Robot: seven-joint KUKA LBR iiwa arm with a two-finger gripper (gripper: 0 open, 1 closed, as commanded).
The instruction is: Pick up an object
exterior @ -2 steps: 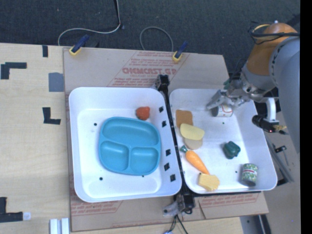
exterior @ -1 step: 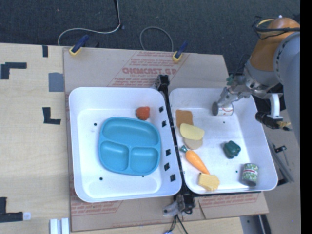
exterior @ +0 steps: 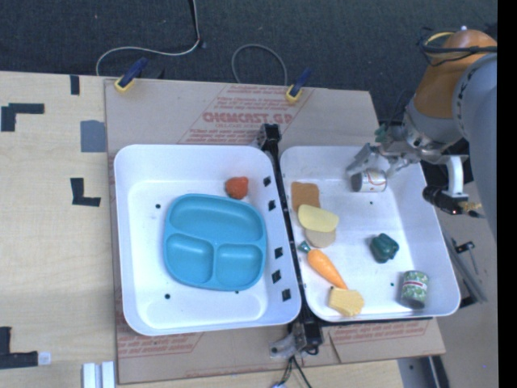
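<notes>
Jaws hang low over the upper part of my right bin [exterior: 420,208], close to its back wall, and I cannot tell whether they are apart or together, as the angle hides the gap; nothing shows between them. Nearest to them, off to the view's left and a little lower, lies a flat brown slice [exterior: 304,194], and touching its lower edge is a pale block with a yellow top [exterior: 317,223]. Further down from the jaws on that same side, an orange carrot [exterior: 327,267] lies at a slant with its green end toward the bin's left wall, and a yellow wedge [exterior: 346,301] sits just beyond its tip. Almost straight below the jaws in the view is a dark green lump [exterior: 384,246], standing apart from everything else, and beyond it, in the bin's lower right corner, is a small can with a green label [exterior: 414,288]. Well away to the left of the jaws, across the dividing wall, the left bin [exterior: 129,217] holds a blue divided plate [exterior: 214,241] and, just above its upper edge, a small orange-red ball [exterior: 237,187]. Both bins rest on a cardboard sheet [exterior: 202,111] on the wooden tabletop [exterior: 48,241].
</notes>
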